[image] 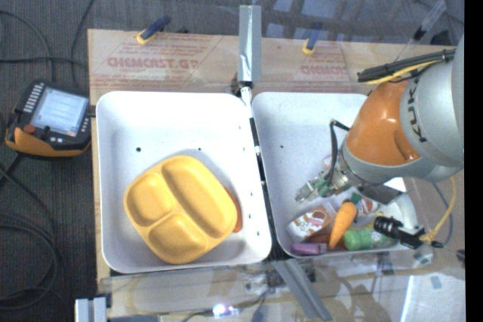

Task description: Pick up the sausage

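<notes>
In the right bin (pixel 287 139), my gripper (pixel 317 188) hangs low over the front half, just above a pile of toy food. A dark red-brown piece that looks like the sausage (pixel 321 236) lies at the bin's front wall, wedged between a white printed packet (pixel 309 220) and an orange carrot (pixel 343 220). The gripper sits a little behind and above this piece, and I see nothing held in it. The arm's orange band (pixel 381 136) and grey body cover the bin's right side.
A green piece (pixel 362 239) and a small purple piece (pixel 306 248) lie beside the carrot. A yellow divided plate (pixel 181 207) lies in the left bin (pixel 121 124), with a red-orange sliver (pixel 237 219) at its right edge. A teach pendant (pixel 49 121) rests off the bench, left.
</notes>
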### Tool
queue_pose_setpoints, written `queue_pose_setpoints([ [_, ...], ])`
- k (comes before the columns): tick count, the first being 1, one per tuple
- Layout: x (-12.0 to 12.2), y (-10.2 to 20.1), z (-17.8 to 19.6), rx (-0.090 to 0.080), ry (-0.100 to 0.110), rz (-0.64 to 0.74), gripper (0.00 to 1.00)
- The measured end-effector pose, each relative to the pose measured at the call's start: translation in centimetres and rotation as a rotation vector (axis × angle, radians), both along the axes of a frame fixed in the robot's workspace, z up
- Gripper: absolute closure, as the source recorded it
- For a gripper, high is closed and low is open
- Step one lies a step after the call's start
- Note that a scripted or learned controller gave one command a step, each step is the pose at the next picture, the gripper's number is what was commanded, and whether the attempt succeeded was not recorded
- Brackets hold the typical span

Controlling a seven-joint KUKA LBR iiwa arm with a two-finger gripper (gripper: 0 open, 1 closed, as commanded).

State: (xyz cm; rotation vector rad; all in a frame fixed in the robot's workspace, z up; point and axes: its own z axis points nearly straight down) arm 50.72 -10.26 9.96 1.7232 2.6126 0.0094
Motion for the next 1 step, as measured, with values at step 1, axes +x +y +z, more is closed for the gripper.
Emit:
queue_pose_setpoints([
  [1, 2.38, 8.39, 8.39, -0.002, 0.013, 0.611, 1.00],
])
